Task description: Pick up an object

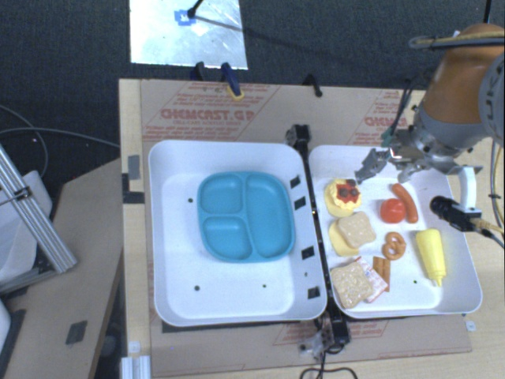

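Note:
My gripper (388, 169) hangs over the back of the right bin (465, 290), open, with nothing between its fingers. Just below its left finger (369, 166) sits a yellow tart topped with red fruit (344, 197). A red tomato (392, 210) and a red sausage (405, 200) lie under its right side. Further forward are a slice of bread (356, 230), a pretzel (394, 245), a yellow bottle (432, 255), a toast square (352, 283) and a brown-and-red strip (380, 271).
The left bin (170, 235) holds a blue divided plate (245, 215). A black divider with clips (309, 204) separates the bins. A black cylinder (451, 212) on a white bracket sticks out over the right bin's right side. A foil sheet (187, 20) lies behind the bench.

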`<state>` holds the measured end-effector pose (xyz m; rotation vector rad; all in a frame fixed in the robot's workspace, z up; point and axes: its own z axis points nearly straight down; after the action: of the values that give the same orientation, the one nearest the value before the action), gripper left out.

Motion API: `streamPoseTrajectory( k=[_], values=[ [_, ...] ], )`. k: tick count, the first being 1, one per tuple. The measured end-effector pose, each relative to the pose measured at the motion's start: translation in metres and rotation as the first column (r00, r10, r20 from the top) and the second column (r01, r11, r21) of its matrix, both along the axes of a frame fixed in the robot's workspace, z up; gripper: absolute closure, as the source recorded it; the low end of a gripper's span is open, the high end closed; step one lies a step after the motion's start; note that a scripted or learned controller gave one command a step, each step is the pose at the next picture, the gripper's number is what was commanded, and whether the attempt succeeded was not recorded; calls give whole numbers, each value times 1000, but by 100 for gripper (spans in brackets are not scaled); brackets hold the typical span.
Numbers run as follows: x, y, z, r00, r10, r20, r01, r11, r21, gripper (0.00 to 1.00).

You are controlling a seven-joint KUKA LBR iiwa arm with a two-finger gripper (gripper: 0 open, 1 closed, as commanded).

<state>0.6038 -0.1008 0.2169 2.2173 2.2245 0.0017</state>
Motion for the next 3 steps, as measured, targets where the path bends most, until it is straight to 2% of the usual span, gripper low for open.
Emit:
streamPoseTrajectory(
  k=[1,2,3],
  values=[
    [-56,30,-35,1000,-2,-8,2,1000,2,0],
    [-119,77,18,1000,5,0,-5,1000,3,0],
    [-118,96,-36,1000,2,-6,-2,1000,1,0]
  ],
)
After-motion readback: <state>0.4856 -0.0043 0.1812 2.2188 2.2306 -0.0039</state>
